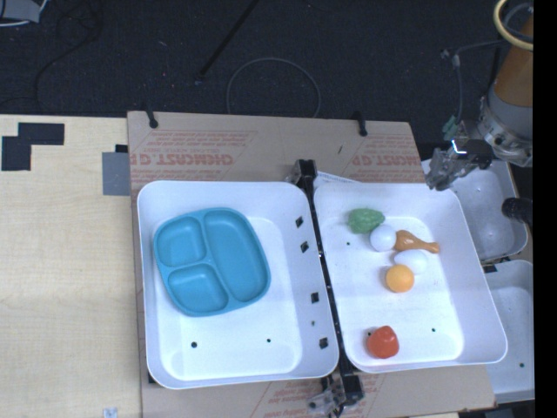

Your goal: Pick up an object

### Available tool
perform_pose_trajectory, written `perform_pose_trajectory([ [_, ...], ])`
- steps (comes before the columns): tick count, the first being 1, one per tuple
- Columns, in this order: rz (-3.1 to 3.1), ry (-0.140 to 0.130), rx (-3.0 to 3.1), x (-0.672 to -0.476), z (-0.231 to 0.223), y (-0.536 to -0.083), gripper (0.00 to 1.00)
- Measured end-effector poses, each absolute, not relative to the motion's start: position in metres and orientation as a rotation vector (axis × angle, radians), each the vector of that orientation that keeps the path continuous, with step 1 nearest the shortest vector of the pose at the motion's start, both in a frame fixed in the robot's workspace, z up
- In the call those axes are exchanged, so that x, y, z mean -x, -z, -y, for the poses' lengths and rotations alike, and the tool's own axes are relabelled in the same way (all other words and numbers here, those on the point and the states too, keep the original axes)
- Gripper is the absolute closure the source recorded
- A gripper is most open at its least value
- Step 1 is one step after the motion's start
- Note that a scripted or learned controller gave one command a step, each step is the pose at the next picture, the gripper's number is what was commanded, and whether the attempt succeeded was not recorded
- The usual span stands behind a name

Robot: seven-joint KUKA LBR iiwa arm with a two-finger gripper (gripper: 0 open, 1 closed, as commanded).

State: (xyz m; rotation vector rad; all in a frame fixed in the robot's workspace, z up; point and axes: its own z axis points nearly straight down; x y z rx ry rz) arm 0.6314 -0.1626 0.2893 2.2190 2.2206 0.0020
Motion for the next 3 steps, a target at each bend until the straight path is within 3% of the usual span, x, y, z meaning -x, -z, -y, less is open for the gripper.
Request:
perform_pose_trajectory([
  [3,-2.230,0.003,-2.221,-0.566,0.010,-0.258,1.00],
])
